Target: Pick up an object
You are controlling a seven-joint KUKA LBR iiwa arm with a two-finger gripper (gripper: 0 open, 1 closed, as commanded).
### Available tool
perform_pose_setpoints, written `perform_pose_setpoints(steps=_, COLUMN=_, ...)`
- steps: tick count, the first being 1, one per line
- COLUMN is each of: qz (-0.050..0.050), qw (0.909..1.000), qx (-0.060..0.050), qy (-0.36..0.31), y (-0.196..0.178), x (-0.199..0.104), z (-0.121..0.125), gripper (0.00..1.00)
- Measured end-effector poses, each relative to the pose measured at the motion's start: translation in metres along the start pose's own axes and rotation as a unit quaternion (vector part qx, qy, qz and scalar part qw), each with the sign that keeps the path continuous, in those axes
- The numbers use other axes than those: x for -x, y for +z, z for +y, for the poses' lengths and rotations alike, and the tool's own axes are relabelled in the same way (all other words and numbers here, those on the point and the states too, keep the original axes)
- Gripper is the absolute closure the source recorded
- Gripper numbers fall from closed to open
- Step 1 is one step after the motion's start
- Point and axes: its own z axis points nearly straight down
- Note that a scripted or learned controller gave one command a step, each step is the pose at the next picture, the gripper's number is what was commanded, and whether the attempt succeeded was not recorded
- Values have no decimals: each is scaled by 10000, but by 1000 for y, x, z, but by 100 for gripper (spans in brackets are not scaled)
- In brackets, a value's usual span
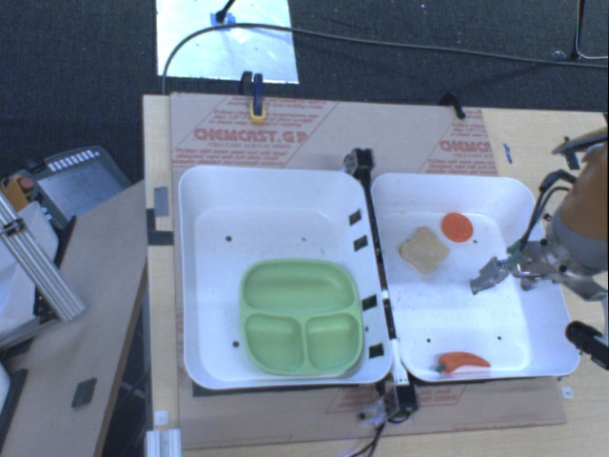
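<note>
The right bin (514,193) holds three objects. A tan, cookie-like piece (423,250) lies near its middle left. Just behind and to the right of it sits a round orange-red disc (457,227). An orange-red carrot-shaped piece (462,361) lies along the front wall. My gripper (491,276) hangs over the right half of this bin, its metal fingers pointing left, a short way right of the tan piece. Nothing shows between the fingers.
The left bin (214,208) bears a green divided plate (302,316) at its front. A black divider with clips (369,255) runs between the bins. The arm (580,227) comes in over the right bin's right rim. Cardboard lies under both bins.
</note>
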Motion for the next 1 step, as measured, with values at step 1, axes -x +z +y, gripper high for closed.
perform_pose_setpoints(steps=1, qz=2, qw=10000, qx=-7, qy=3, y=49, x=10, z=-2, gripper=0)
